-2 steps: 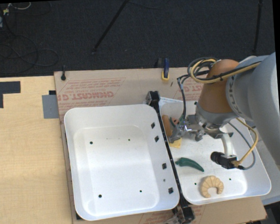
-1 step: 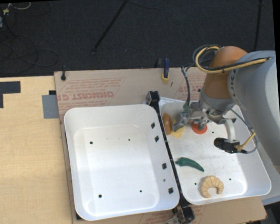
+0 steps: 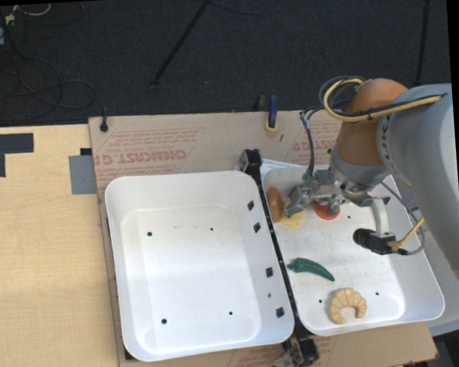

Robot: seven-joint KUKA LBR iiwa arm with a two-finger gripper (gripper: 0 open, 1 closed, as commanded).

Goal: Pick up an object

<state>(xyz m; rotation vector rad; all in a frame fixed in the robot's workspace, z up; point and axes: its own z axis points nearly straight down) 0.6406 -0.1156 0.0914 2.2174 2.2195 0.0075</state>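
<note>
— While the croissant (image 3: 347,305) and green pepper (image 3: 311,269) are left nearest in the right bin (image 3: 422,302), is anything lifted?
— Nothing is seen held. Farther back, the gripper (image 3: 313,201) is lowered by a yellow piece (image 3: 292,221) and red object (image 3: 325,210); its pincer state cannot be told.

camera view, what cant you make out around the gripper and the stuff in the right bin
- Gripper: fingers lost in wrist clutter; open or shut unclear.
- Red object: partly under the wrist; identity unclear.
- Brown item: half behind the bin divider.
- Yellow piece: too small to identify.
</note>
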